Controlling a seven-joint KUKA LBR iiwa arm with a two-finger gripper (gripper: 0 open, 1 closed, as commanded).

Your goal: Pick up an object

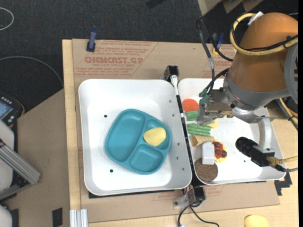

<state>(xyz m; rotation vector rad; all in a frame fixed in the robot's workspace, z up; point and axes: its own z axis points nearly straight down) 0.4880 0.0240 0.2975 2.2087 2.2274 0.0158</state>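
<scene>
Here, my gripper hangs low over the right bin, above a clutter of small items — whether it's grasping anything, I can't tell. Below it: a green piece, an orange one, a white block, a brown disc. The left bin holds a blue divided plate — a yellow lump sits in one compartment.

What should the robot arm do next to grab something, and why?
Probably go straight down a little. The end effector hangs over the right bin, just above the green toy pieces beside the orange piece. Nothing can be seen between its fingers, so it likely needs to come lower before closing.
</scene>
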